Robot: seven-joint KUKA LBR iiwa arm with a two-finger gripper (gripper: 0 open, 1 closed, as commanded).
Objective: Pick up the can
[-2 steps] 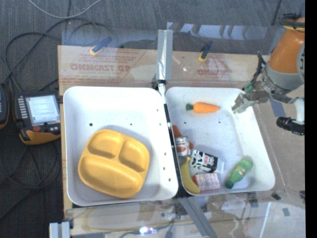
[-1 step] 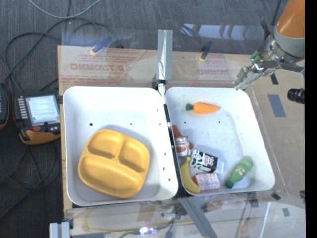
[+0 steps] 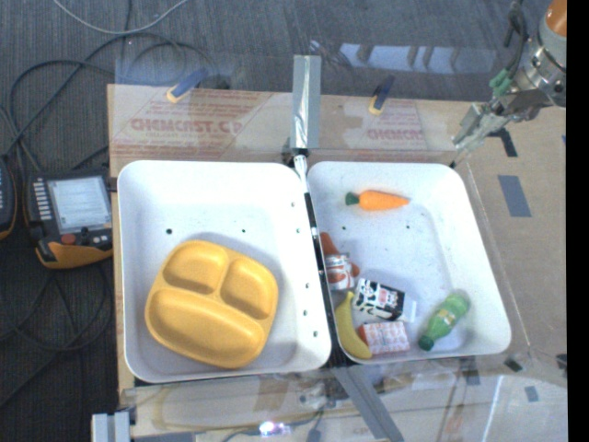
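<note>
The can is small, red and white, and lies against the left wall of the right bin, about halfway down. My gripper hangs at the upper right, above the bench just beyond the right bin's far right corner. It is well away from the can, and nothing shows in its grasp.
Close to the can lie a black-and-white carton, a banana and a pink packet. A green bottle rests near the front right corner and a carrot near the back. A yellow divided plate sits in the left bin.
</note>
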